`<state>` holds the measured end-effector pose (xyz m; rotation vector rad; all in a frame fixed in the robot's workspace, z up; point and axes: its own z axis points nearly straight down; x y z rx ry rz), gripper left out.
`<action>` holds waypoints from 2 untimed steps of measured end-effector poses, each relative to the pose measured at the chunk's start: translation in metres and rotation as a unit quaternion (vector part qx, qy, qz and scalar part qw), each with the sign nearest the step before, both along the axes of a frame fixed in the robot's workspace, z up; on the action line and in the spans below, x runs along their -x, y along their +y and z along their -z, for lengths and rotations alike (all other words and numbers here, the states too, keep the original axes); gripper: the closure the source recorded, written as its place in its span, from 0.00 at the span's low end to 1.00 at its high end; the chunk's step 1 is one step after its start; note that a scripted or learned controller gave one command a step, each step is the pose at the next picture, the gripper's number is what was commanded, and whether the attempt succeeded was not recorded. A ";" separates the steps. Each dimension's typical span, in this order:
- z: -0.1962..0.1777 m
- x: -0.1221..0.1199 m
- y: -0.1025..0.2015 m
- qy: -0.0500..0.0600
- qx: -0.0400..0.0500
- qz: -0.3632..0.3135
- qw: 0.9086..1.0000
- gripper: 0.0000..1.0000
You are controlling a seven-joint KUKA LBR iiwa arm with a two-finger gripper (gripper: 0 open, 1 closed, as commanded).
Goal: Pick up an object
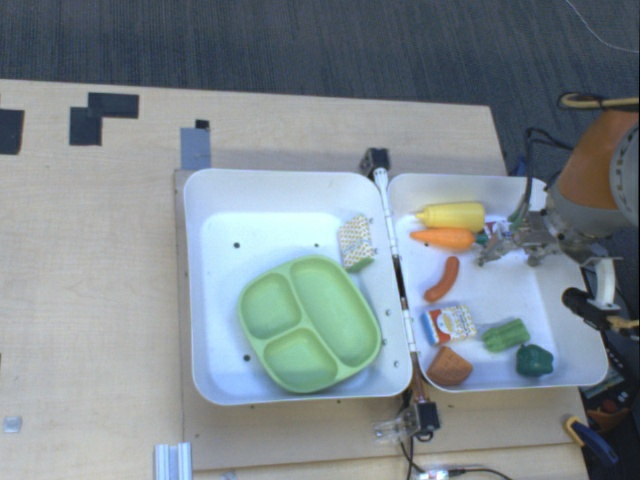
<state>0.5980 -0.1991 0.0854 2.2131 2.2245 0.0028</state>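
The gripper [510, 246] sits low over the right bin [570, 368], near its far right part, with its metal fingers [492, 252] pointing left toward the middle of the bin. Whether they are spread or closed cannot be made out — they are small and blurred, and nothing can be seen between them. Behind them the grey wrist runs right to the arm [600, 168] with its orange band at the edge of the view.

Just left of the fingertips lies a carrot [443, 237], orange, lying across the bin, and right behind it, touching or nearly so, a yellow corn cob [452, 214] along the far wall. A small red and green bit shows between the carrot's end and the fingers; what it is cannot be told. Nearer the camera a red sausage [442, 279] lies aslant, apart from the carrot. Below it is a small printed packet [451, 322], and just right of that a light green pickle [505, 334]. In the near corners sit a brown bun [449, 367] on the left, close under the packet, and a dark green pepper [534, 361] on the right, near the pickle.

The left bin [215, 268] holds a green divided plate [310, 323] with three compartments, lying in its near half — and a patterned sponge [355, 242] just beyond the plate's far right rim, close to the wall shared with the right bin
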 end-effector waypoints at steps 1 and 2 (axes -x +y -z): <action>-0.001 0.099 0.051 -0.001 -0.001 0.002 1.000 0.00; -0.001 0.080 0.085 -0.002 0.000 0.001 1.000 0.00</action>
